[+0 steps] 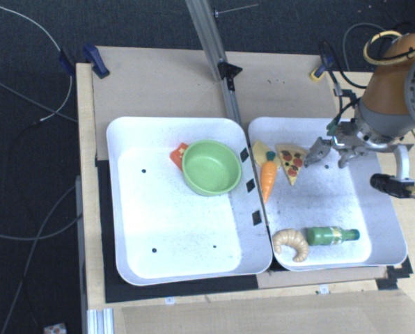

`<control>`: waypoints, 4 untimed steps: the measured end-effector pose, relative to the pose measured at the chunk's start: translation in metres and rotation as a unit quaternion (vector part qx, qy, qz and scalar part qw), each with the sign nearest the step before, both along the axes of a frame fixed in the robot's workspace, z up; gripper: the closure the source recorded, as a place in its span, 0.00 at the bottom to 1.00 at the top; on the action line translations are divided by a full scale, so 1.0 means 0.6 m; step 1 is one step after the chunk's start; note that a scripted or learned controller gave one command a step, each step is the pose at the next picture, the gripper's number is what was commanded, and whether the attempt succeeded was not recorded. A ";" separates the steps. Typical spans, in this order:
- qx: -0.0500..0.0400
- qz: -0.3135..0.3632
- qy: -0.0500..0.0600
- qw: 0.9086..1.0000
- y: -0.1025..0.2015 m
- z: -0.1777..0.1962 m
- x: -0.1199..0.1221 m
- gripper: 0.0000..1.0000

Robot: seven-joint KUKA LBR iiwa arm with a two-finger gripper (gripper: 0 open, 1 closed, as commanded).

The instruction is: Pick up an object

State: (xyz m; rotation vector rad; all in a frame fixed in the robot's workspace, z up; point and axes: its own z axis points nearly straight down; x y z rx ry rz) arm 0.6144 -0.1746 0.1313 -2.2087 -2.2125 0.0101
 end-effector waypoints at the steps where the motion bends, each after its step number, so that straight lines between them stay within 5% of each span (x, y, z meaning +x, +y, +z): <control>1: 0.000 -0.001 -0.001 1.000 0.001 -0.063 -0.002 0.00; 2: 0.000 -0.001 -0.004 1.000 0.002 -0.038 0.001 1.00; 4: -0.003 0.000 -0.012 1.000 0.006 0.119 0.019 1.00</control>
